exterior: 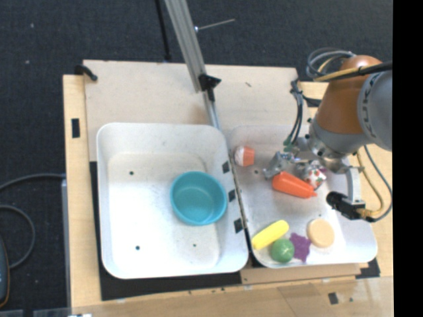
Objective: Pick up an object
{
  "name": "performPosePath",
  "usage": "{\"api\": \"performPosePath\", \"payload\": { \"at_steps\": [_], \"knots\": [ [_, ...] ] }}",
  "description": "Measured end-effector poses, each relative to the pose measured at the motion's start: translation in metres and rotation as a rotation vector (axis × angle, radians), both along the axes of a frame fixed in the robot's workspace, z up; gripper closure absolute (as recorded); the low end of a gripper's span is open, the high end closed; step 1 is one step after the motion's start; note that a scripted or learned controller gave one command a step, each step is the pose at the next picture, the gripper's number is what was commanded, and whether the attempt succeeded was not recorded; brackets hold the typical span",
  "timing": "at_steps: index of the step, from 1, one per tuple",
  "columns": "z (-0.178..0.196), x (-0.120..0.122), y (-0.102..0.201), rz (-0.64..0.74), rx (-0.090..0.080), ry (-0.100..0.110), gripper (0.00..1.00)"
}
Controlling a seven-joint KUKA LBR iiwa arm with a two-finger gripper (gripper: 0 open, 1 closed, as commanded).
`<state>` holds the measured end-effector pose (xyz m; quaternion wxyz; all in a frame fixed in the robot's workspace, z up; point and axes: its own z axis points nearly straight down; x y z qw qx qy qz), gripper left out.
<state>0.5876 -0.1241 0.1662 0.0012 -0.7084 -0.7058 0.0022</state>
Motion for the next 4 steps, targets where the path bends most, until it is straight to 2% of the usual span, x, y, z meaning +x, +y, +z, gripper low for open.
{"api": "performPosePath", "payload": {
  "at_steps": [1, 2, 3, 4],
  "knots": [
    [-0.038, 0.005, -0.005, 0.005, -0.008, -0.029, 0.0],
    [-0.028, 0.006, -0.006, -0.001, -0.006, -0.033, 1.0],
    [0.032, 0.002, -0.001, 0.007, 0.001, -0.012, 1.0],
    [0.036, 0.002, -0.001, 0.007, 0.002, -0.008, 1.0]
  ]
}}
